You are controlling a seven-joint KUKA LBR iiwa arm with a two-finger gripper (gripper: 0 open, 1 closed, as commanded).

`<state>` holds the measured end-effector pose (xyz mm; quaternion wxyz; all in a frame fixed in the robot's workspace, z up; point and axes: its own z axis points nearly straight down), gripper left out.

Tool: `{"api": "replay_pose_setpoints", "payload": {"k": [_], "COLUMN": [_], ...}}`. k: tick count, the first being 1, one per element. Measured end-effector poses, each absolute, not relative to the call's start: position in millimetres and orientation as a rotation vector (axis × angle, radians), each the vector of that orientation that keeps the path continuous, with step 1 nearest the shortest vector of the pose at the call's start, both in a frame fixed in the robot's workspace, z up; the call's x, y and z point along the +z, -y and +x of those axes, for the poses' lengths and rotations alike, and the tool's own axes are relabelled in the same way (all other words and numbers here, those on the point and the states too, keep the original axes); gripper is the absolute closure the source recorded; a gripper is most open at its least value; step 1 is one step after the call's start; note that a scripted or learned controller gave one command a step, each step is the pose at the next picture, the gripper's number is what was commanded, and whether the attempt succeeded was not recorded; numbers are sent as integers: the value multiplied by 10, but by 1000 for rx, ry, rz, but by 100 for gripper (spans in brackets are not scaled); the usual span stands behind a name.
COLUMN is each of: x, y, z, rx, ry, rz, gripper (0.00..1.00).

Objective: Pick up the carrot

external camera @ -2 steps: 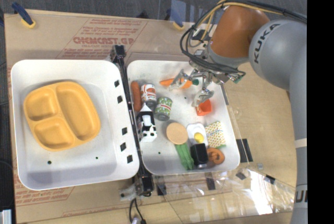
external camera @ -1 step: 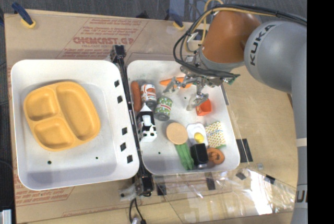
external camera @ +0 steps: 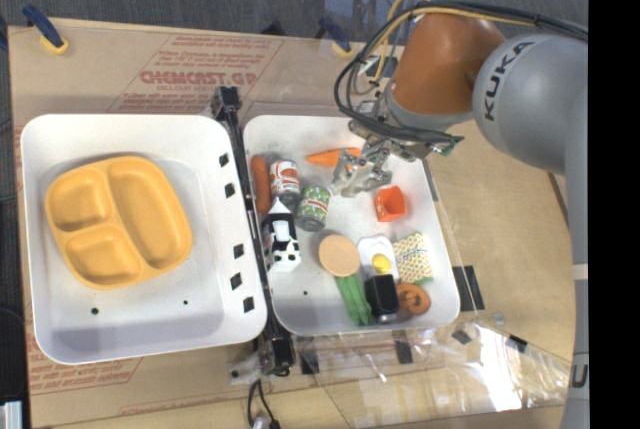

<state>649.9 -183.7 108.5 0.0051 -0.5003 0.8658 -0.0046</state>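
Your gripper (external camera: pixel 362 169) hangs just beside the carrot (external camera: pixel 326 157), its right end hidden. You cannot tell how the fingers stand.

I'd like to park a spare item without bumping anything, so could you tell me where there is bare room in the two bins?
The left bin has bare floor all round the yellow tray, widest along its near edge. The right bin is crowded: toys fill its middle and near side, and the gripper hangs beside the carrot at the far end.

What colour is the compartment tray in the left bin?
Yellow-orange, plain, no pattern: the compartment tray, seen clearly in the camera view.
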Motion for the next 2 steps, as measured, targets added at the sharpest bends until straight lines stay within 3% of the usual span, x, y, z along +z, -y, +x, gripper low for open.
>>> {"api": "replay_pose_setpoints", "payload": {"k": [1,2], "x": [1084,1860], "y": [1837,1959], "z": [6499,6366], "rx": [-14,-9], "ry": [-2711,-2549], "rz": [-1566,-1825], "gripper": [0,0]}}
